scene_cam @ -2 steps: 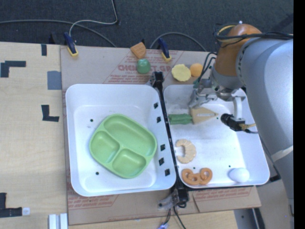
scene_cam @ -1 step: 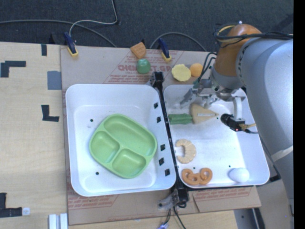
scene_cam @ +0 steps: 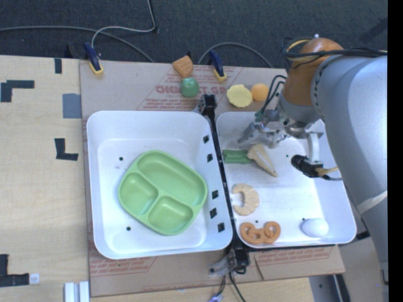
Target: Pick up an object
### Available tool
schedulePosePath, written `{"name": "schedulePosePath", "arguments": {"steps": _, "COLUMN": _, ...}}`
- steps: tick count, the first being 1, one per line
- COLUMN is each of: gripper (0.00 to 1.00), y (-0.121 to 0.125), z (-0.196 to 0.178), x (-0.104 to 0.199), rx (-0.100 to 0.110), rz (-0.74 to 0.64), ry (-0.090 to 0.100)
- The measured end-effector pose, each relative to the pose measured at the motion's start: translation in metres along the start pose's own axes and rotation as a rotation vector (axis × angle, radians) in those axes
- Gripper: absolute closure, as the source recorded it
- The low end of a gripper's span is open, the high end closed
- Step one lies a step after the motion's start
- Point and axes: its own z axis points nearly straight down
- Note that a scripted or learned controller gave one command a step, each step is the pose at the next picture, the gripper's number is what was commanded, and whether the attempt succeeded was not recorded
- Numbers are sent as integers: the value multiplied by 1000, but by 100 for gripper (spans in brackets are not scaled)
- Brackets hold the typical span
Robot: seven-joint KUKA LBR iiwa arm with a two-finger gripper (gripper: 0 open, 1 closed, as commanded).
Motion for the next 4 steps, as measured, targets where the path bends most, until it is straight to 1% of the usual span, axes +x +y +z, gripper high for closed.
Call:
{"name": "schedulePosePath", "arguments": {"steps": 1, "gripper": 0, "y": -14, "z": 0, "x": 20, "rx": 1, "rz": 1, "ry": 0}}
{"name": "schedulePosePath", "arguments": {"steps": 2, "gripper": 0, "y": -9, "z": 0, "x": 17, "rx": 1, "rz": 0, "ry": 1}}
{"name": "schedulePosePath", "arguments": {"steps": 3, "gripper": 0, "y": -28, "z": -1, "x": 10, "rx": -1, "rz": 1, "ry": 1}}
{"name": "schedulePosePath", "arguments": {"steps": 4, "gripper": 0, "y": 1, "z": 0, "x": 34, "rx": 0, "rz": 0, "ry": 2}}
